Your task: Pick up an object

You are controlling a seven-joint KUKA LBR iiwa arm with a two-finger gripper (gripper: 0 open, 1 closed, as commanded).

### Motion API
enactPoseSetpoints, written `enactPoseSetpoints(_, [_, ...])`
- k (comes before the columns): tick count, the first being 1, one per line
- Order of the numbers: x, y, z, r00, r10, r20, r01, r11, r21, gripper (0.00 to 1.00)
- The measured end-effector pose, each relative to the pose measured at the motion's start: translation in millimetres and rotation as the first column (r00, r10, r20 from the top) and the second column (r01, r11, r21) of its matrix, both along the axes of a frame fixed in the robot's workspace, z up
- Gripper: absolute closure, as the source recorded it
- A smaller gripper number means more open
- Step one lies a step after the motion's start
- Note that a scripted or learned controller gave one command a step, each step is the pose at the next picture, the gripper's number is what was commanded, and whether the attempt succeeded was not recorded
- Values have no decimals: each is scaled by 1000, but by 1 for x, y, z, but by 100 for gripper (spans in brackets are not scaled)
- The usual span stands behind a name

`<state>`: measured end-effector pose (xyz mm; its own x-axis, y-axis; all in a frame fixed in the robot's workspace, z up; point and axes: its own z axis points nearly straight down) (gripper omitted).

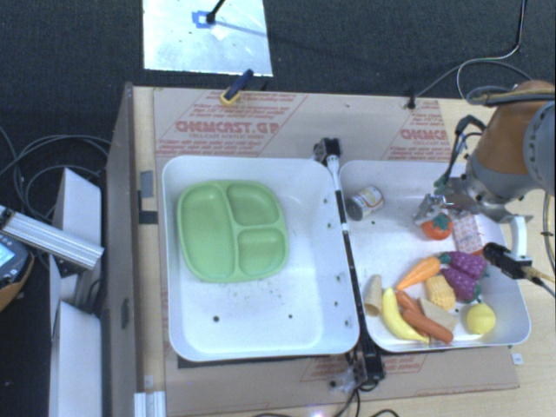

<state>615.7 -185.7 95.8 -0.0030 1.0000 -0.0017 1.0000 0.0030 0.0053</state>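
I see a small red-orange toy tomato (437,228) in the right bin (395,196), near its far right side. The claw (432,207) hangs directly over it, touching or almost; whether it pinches I cannot tell. Toy carrots, corn, grapes (466,263) and a banana (395,314) lie nearer. The left bin (252,337) holds a green divided tray (232,230).

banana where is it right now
In the camera view the banana lies in the right bin, near its front edge, between the beige wedge on its left and the carrot on its right.
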Motion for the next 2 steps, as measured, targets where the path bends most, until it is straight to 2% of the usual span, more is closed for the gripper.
enactPoseSetpoints(1, [-21, 51, 57, 1000, 1, -2, -1, 1000, 2, 100])
enactPoseSetpoints(2, [-35, 127, 109, 1000, 1, -2, -1, 1000, 2, 100])
